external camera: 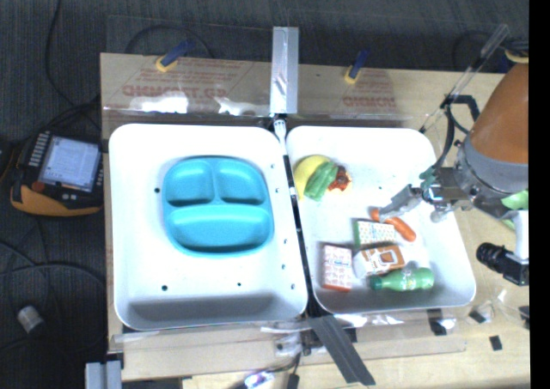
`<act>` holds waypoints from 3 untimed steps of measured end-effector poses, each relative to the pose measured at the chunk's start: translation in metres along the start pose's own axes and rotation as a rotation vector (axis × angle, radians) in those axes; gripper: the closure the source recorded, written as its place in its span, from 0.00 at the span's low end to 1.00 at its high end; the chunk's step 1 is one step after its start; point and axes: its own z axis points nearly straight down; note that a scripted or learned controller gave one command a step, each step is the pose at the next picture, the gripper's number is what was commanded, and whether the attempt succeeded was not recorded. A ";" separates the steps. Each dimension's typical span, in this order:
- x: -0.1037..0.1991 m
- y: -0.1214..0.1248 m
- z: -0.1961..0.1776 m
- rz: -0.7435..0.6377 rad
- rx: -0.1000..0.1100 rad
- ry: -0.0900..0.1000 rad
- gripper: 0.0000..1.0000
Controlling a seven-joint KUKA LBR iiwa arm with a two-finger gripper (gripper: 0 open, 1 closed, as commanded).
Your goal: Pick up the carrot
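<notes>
The carrot (395, 226) is a small orange stick lying in the right bin (447, 258), just above a printed carton (373, 232). My gripper (417, 207) hangs over the right side of that bin, slightly up and to the right of the carrot. It stands open, with one finger (397, 203) reaching left toward the carrot's upper end and nothing between the fingers. The arm's orange band (509, 117) shows at the right edge.
A yellow lemon (307, 167), a green pepper (321, 179) and a red piece (342, 179) lie at the right bin's upper left. Two cartons (337, 265) (381, 258) and a green bottle (404, 279) sit below the carrot. The left bin (137, 284) holds a blue divided tray (216, 205).
</notes>
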 end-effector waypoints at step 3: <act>-0.005 0.074 0.078 0.354 0.001 -0.003 0.00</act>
